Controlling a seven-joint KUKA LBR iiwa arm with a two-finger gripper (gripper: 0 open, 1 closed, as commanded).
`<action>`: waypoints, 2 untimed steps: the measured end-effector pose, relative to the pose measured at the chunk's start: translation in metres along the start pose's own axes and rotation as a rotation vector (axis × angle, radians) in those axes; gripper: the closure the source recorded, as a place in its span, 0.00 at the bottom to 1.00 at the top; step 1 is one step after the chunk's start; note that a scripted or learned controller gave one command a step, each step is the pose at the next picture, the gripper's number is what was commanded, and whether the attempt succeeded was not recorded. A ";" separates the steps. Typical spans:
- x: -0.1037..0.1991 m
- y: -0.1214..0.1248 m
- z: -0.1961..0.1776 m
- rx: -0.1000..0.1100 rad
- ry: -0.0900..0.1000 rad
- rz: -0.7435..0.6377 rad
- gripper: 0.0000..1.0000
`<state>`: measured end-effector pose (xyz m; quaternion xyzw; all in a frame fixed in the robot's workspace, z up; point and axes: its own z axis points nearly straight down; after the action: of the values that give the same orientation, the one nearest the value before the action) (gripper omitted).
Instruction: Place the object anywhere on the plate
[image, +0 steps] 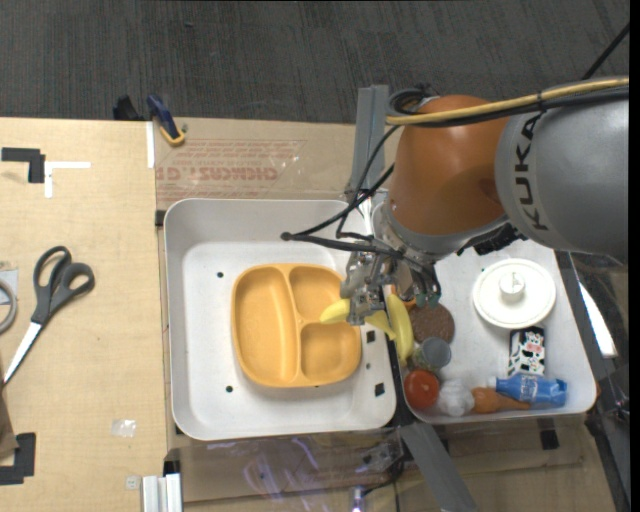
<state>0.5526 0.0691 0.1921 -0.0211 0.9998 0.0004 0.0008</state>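
You're dealing w/ a banana, prob. a toy one: judge it light, stiff, w/ a smooth, fairly slick skin that could twist or slip in a two-finger pinch. It's curved, so take it across the thick mid-section, fingers square to the long axis; a grip near either tapered tip would likely let it swing or pop out. Not fragile, so a short drop onto the plate shouldn't hurt it.

Looks: bright yellow, gently arced, one tip pointing toward the plate, the other down toward the bin divider, darker at the lower end.

Where it is: right at the hand, over the inner edge of the left bin, w/ its upper tip overlapping the right rim of the yellow plate. The plate is a three-compartment dish lying flat in the left bin.

Hand state: it looks closed on the banana near its upper half, tho cables & wrist hardware crowd the view, so treat that as likely, not certain. Can't tell if the banana is lifted or resting on the rim.

Right bin holds a white lid-like disc, a tomato & a blue bottle. Scissors lie on the counter, well apart.
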 end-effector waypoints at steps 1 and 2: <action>0.000 0.000 0.000 0.000 0.000 0.000 0.00; 0.042 -0.008 -0.102 0.000 -0.002 -0.118 0.00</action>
<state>0.5105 0.0596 0.2937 -0.0798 0.9968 0.0003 0.0020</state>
